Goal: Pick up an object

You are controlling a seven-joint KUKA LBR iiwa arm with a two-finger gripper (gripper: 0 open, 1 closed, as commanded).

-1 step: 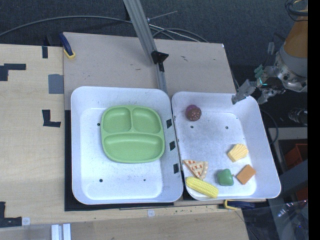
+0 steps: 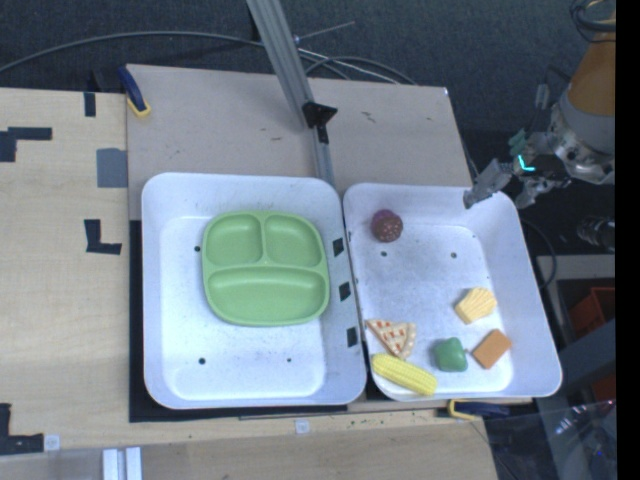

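Jaws: the gripper hangs above the upper right corner of the right bin; its dark fingers look spread and carry nothing.
Nearest thing: a dark red ball, round and matte, lies toward the camera's left of the jaws, near the bin's upper left part.
Other picks: a yellow ridged block, an orange block and a green lump lie well below the jaws, toward the bin's near edge.
Long pieces: a corn cob lies slantwise along the lower rim; a waffle-textured wedge sits just above it.
Left bin: a green divided plate, smooth plastic.
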